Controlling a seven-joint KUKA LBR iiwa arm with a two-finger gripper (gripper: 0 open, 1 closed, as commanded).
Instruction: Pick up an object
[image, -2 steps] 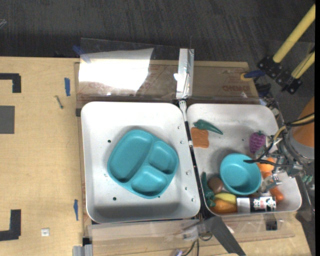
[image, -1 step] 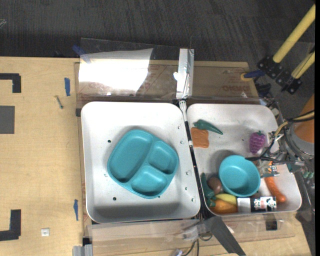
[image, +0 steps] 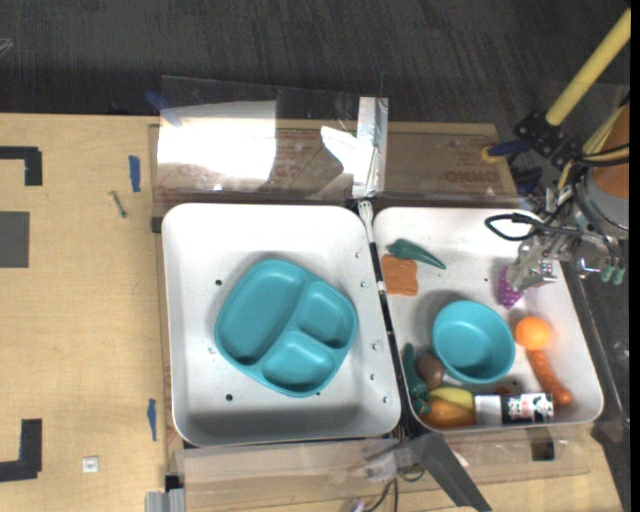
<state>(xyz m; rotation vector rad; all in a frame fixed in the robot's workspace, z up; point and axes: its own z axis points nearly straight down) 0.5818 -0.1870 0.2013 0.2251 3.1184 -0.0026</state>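
Clearly the hand (image: 524, 272) hangs over the purple toy (image: 510, 293) near the right bin's far wall (image: 450, 215); I cannot tell its spread. A slanted closing could push the toy into the teal bowl (image: 472, 340).

Bright, even overhead light fills the scene. Strong glare washes out the clear plastic sheet (image: 225, 145) at 12 o'clock (its surface reads nearly white). Soft shadows pool inside the left bin (image: 200, 400) toward 6 o'clock. The picture is slightly soft and grainy throughout.
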